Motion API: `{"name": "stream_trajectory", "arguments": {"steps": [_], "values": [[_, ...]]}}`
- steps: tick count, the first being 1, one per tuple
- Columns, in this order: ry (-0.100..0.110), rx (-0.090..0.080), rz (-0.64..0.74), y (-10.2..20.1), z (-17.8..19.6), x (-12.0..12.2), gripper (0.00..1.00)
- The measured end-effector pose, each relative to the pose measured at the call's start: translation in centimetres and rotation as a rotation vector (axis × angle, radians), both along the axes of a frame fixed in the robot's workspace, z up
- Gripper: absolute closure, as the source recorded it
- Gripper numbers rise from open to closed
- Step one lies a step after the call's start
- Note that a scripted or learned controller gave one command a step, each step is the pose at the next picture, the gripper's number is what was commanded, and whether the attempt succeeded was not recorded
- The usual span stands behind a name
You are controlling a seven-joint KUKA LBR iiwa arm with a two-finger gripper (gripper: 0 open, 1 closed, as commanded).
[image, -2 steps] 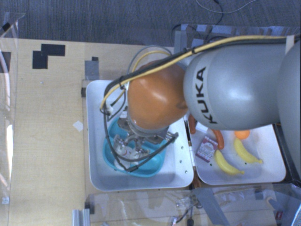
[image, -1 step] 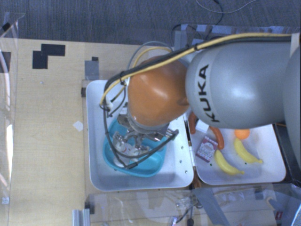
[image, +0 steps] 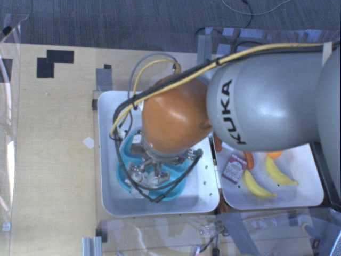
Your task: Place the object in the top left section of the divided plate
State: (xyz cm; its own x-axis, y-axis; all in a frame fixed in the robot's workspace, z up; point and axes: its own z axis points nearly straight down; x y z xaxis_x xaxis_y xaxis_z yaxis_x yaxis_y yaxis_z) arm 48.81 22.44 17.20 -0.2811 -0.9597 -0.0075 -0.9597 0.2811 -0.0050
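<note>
Our hand (image: 151,176) hangs low over the blue divided plate (image: 123,159) in the left bin (image: 160,207). We cannot tell if it is open or closed, and we cannot see the object we must place; the big arm (image: 256,105) hides that spot.

What could go wrong? We might let go over the wrong part of the plate, since the sections under our hand are hidden. The loose cables (image: 128,111) beside our hand could catch the plate's rim.

The arm says "KUKA" in black letters. Two bananas (image: 258,185) and a small red packet (image: 232,168) lie off to the side of our hand in the other bin (image: 309,196); the packet's writing is too small to read.
</note>
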Motion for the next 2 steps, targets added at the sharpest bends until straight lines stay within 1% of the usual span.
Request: {"name": "stream_trajectory", "arguments": {"steps": [2], "values": [[-0.016,0.013,-0.007,0.5,2.4,0.4,1.0]]}}
